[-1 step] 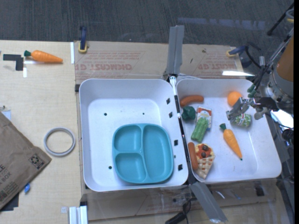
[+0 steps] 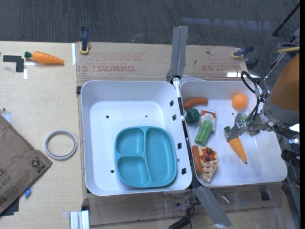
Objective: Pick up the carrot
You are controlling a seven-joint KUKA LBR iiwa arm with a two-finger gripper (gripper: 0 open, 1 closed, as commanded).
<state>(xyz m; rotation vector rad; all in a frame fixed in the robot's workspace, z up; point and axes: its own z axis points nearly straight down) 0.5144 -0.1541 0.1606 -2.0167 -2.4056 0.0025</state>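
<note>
An orange carrot lies at a slant in the right bin, with its pointed tip toward the front right. My gripper reaches in from the right and sits at the carrot's thick upper end, its dark fingers closed on that end. A second carrot with a green top lies on the wooden bench at the far left, outside the bins.
In the right bin are an orange ball, a sausage, a broccoli, a green packet, a waffle slice and another sausage. The left bin holds a teal divided plate. A tape ring and a cardboard box lie on the left.
</note>
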